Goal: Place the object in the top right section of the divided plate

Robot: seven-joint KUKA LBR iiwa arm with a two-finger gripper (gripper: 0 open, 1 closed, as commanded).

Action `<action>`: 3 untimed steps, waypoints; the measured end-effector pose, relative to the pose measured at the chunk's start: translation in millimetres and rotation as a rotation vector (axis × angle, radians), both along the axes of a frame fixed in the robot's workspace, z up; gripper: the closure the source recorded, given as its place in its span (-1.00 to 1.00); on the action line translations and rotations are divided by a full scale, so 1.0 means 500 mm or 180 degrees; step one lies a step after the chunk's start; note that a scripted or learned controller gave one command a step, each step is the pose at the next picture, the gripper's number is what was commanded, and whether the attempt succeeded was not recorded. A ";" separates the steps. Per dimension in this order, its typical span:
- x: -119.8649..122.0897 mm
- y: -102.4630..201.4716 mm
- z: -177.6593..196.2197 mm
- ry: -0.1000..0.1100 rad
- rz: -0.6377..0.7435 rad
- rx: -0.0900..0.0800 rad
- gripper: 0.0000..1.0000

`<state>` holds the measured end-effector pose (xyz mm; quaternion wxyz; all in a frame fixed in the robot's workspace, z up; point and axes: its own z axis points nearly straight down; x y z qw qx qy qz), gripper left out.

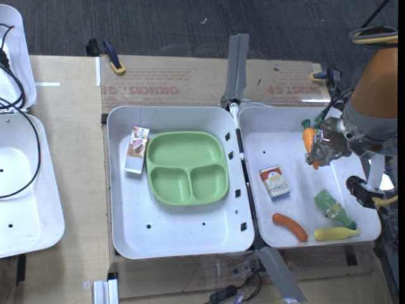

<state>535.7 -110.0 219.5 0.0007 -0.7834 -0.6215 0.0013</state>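
Observation:
The green divided plate (pixel 188 166) lies in the left bin (pixel 120 189), with one wide section at the far side and two smaller ones at the near side. My gripper (pixel 314 152) is over the far right part of the right bin (pixel 288 125). It is shut on an orange carrot (pixel 308 138) with a green top; dark fingers (pixel 321 149) cross the carrot's lower half, and an orange tip shows below them. The carrot hangs roughly upright, well to the right of the plate.
A small snack box (pixel 136 149) lies left of the plate in the left bin. The right bin also holds a red-and-white carton (pixel 274 182), a red sausage (pixel 290 227), a yellow banana (pixel 336 234) and a green bottle (pixel 333 208). A grey divider post (pixel 237 65) stands between the bins.

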 end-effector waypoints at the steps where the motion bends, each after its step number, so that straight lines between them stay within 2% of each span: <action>1: -0.061 0.191 -0.060 0.0010 0.0198 -0.0001 1.00; 2: 0.060 0.313 -0.059 0.0003 0.0949 -0.0002 1.00; 3: -0.025 0.441 -0.060 0.0009 0.1757 0.0002 1.00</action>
